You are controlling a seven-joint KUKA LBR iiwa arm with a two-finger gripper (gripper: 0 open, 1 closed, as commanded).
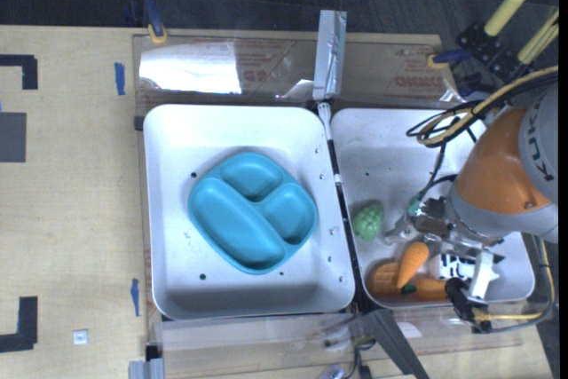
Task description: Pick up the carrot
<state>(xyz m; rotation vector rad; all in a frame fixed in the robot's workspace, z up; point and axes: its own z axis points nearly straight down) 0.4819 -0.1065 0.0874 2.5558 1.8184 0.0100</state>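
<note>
Orange carrot (412, 263) sits tilted at lower right of the frame, in the right bin (373, 146), at the gripper (424, 237). You cannot tell the fingers' state; lift unconfirmed.

Grey arm (541, 115) with dark lettering, wide orange band (506, 169) above wrist. Grey metal wrist block below it, black and yellow cables looping over the top. Hand (444, 266): black-and-white parts, small teal fitting, white finger piece.
</note>
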